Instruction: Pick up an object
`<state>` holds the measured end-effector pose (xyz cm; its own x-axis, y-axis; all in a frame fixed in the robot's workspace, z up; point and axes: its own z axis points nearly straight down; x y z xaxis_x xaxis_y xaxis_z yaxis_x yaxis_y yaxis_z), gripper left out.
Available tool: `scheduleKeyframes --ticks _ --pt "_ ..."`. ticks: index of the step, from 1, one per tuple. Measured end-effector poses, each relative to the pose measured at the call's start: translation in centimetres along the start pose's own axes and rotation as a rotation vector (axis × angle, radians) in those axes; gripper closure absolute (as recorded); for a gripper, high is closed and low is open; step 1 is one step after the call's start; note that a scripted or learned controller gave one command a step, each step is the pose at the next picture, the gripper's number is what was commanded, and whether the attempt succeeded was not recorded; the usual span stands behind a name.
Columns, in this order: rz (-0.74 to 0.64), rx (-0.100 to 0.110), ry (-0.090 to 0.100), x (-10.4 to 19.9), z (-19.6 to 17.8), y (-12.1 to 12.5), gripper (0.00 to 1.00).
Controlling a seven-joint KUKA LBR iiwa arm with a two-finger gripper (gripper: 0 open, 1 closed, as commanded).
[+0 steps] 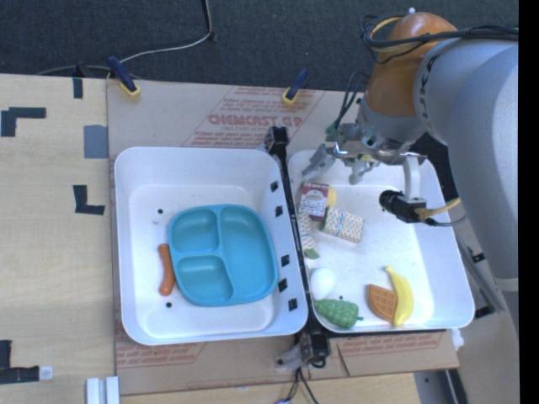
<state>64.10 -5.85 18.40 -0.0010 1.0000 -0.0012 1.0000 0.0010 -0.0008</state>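
A: Cardboard sheet [210, 124] under two white bins, dark carpet behind. Which pickable thing lies nearest the arm?

B: A small red carton [313, 200]. It is in the far half of the right bin [438, 259], close against the wall it shares with the left bin [139, 225]. Its long axis runs roughly 12 to 6, with the far end tipped a little towards 1.

A: And the claw?

B: The claw [341, 165] is at 1 o'clock of the carton and near it. Its two fingers are spread wide with nothing between them. One fingertip comes close to the carton's far end, but I cannot tell whether they touch.

A: What crowds the carton?

B: A yellow piece [330, 197] pokes out at its 3 o'clock, touching it. A patterned box [344, 225] lies just beside it at 4 o'clock, with its long axis running 10 to 4. At 6 o'clock sits a white egg [322, 281], and beyond that a bumpy green piece [338, 311] by the near rim. Between 4 and 5, well apart from the carton, a banana [400, 295] touches an orange waffle-like slice [381, 301].

A: The other bin?

B: It holds a blue divided plate [223, 253], at 8 o'clock of the carton. An orange sausage [166, 269] lies at the plate's 9 o'clock, running 12 to 6.
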Motion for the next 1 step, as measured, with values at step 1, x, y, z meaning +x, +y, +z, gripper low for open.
scheduleKeyframes --ticks 1 --pt "-0.001 -0.001 0.002 4.71 -0.08 -2.18 0.00"
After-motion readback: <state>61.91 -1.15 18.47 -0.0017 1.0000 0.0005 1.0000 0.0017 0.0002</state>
